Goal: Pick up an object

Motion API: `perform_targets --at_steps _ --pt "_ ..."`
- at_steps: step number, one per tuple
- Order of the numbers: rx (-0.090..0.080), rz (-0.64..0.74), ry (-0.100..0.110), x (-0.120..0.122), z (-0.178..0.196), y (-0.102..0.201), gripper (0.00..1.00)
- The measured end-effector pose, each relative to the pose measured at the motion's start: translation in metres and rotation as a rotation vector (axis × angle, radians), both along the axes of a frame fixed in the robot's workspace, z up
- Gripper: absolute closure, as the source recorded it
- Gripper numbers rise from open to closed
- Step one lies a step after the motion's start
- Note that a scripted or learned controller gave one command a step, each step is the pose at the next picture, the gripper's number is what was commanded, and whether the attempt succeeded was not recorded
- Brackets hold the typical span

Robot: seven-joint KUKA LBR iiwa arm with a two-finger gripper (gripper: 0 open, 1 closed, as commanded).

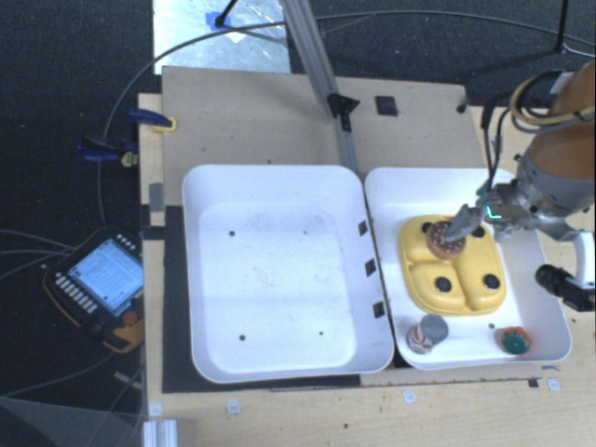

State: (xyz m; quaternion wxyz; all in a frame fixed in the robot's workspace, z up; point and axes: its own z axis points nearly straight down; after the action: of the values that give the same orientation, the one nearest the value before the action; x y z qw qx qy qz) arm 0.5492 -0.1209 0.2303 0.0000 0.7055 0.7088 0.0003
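The arm (559, 161) shows at the right edge of the frame as a rounded grey housing, with a broad orange band just above it at the upper right. Black and yellowish cables loop beside the band and trail down past it. Below the grey housing a black fitting juts out at the right edge. From the wrist a slim grey gripper (453, 234) tapers toward the left, with a small green light glowing at its base.
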Motion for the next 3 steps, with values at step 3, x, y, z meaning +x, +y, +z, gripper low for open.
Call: perform_targets --at_steps 3 --pt "0.0 -0.003 0.003 0.011 -0.099 -0.008 0.0"
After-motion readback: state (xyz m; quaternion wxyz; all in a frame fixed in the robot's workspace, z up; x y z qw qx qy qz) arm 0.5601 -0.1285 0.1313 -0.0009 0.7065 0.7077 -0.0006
